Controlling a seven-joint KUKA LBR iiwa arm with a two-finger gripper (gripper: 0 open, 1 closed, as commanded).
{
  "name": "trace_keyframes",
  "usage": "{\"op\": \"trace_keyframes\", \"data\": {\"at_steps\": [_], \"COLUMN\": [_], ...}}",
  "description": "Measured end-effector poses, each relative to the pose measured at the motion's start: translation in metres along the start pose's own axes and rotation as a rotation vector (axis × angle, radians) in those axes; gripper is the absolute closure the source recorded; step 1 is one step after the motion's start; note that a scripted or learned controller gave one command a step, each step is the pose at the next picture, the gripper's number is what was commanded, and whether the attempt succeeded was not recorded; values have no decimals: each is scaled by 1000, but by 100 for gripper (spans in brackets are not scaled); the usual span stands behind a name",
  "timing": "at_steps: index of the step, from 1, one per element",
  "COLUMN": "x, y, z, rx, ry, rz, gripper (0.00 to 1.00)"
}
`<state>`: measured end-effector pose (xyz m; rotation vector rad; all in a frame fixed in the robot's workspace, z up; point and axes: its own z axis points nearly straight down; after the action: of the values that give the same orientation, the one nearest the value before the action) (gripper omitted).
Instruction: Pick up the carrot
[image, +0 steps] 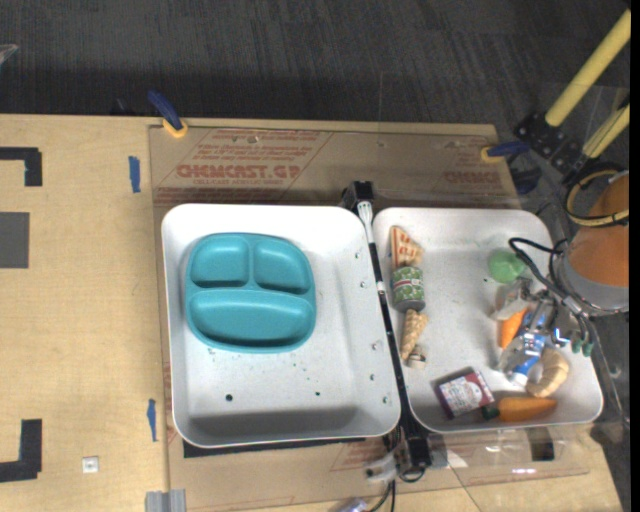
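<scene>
At the near edge of the right bin lies the carrot, long and orange with a green end, flat on the bin floor. Just to its left, touching or almost touching it, is a small dark red packet. Right above the carrot sits a pale, bready lump. A bit farther back is the gripper, low in the bin among wires and small blue and orange bits; I cannot tell how it is set or if it has hold of anything. The carrot lies apart from it, down by the bin's front wall. Past the gripper there is a green toy. Along the bin's left side lie a tan shell-like piece, a green can and a pizza slice, one behind another. The left bin holds a teal plate with three parts.
</scene>
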<state>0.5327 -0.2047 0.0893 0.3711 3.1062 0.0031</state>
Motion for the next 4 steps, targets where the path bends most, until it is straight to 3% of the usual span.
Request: {"op": "trace_keyframes", "data": {"at_steps": [1, 2, 3, 4], "x": [-2, -31, -64, -68], "y": [12, 6, 20, 14], "z": [0, 1, 2, -11], "rx": [5, -4, -18, -10], "ry": [-1, 10, 31, 2], "rz": [245, 641, 999, 997], "gripper": [0, 0, 0, 100]}}
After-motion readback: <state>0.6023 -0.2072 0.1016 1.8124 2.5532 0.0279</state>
